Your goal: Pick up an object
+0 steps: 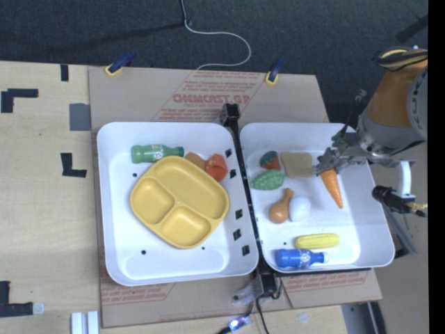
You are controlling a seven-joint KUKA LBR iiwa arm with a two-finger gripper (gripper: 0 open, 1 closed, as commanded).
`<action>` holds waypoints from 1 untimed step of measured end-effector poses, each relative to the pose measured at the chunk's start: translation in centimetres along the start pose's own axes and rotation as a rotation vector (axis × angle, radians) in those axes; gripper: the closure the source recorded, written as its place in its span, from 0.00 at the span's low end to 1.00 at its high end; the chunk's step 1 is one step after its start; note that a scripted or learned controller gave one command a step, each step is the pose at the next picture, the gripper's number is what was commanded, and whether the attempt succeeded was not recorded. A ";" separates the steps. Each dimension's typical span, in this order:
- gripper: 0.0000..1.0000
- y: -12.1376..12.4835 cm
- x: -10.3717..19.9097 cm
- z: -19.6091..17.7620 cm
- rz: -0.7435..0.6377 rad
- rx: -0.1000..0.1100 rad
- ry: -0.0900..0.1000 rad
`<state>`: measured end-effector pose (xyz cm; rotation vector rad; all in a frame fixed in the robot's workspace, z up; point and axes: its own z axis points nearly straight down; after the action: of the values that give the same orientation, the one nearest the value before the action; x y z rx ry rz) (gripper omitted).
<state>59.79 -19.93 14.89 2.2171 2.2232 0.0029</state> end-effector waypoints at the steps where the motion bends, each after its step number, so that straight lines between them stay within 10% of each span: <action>1: 1.00 0.1 -0.1 -6.3 0.001 -0.001 -0.001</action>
<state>59.88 -20.00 21.20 2.2167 2.2209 0.0029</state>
